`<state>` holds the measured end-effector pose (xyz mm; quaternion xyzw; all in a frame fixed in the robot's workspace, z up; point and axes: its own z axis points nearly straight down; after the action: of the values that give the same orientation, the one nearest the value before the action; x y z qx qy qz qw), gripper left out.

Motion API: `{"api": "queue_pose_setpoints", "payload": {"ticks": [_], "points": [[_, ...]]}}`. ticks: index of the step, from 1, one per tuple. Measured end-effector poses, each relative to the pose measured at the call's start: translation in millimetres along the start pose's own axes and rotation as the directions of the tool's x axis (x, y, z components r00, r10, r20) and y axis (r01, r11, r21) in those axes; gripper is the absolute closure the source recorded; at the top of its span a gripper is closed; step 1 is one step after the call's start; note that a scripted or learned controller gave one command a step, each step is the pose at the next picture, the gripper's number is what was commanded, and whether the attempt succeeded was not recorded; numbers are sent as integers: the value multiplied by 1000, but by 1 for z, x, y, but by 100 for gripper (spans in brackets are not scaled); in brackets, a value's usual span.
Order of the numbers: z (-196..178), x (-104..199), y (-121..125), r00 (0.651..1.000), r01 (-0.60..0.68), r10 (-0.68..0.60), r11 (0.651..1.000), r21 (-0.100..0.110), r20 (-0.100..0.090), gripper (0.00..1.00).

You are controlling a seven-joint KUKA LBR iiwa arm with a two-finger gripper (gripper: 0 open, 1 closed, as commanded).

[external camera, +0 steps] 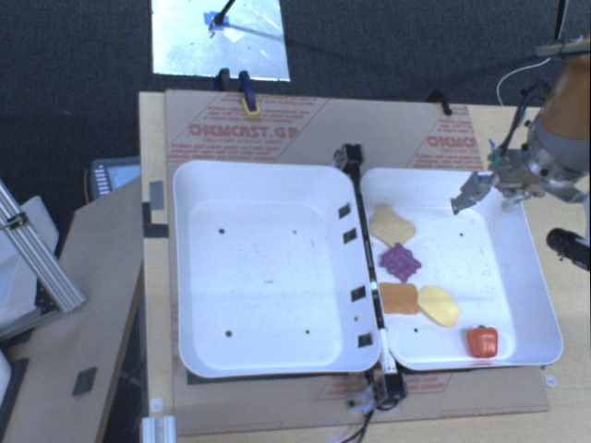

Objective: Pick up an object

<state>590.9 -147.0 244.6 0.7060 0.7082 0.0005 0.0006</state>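
The arm (565, 109) comes in from the right and its gripper (480, 190) hangs over the upper right part of the right bin (540, 275); how the jaws stand I cannot tell, because this part is small and blurred, and nothing is seen between them; the gripper is well apart from all the objects, which lie in the left and lower part of the same bin; a tan piece (391, 224) lies near the divider between the bins, and a purple piece (401, 262) is just below it; an orange block (398, 298) lies below the purple one, close to the divider, and a yellow piece (439, 305) is just beside it on the right, maybe touching; a red piece (482, 341) lies near the front right corner, apart from the others; the left bin (199, 247) stands beside the right one, and both rest on a sheet of cardboard (305, 123) with red print; a shiny square plate (222, 26) lies behind the bench on the dark floor.
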Motion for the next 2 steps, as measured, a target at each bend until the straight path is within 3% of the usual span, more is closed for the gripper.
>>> {"api": "queue_pose_setpoints", "payload": {"ticks": [1, 2], "points": [[-118, -24, 56, 1000, 3, -3, 1000, -17, 6, 0], [-224, -25, -23, 1000, -4, 4, 1000, -12, 4, 0]]}}
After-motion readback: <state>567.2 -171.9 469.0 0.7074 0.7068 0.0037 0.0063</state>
